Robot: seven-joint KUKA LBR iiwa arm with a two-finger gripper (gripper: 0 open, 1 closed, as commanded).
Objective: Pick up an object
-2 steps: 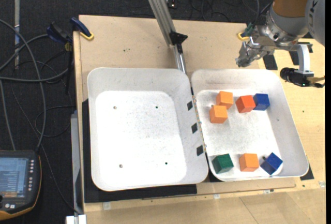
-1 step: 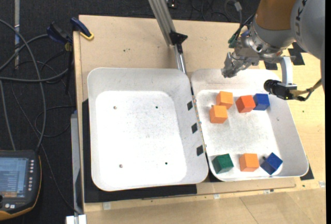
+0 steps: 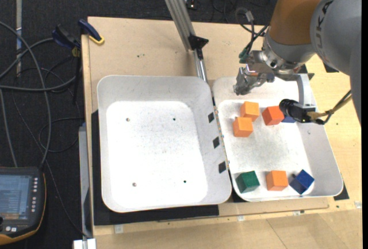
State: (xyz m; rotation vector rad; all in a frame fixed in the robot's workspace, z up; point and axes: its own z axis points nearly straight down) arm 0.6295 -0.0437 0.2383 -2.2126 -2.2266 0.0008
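The right bin (image 3: 313, 153) holds several small blocks. Two orange blocks (image 3: 250, 110) (image 3: 243, 126) lie close together near its far left corner, with a red-orange block (image 3: 272, 115) just to their right. Along the near edge sit a green block (image 3: 248, 180), another orange block (image 3: 276, 179) and a blue block (image 3: 301, 181). My gripper (image 3: 244, 84) hangs over the far left rim of this bin, just beyond the nearest orange block and apart from it. Nothing shows held in it.
The left bin (image 3: 152, 138) lies beside the right one, their rims meeting in the middle. A slanted metal pole (image 3: 178, 6) stands behind the bins. A black cable fitting (image 3: 293, 110) hangs over the right bin. Blue clamps (image 3: 86, 29) grip the bench's far left corner.
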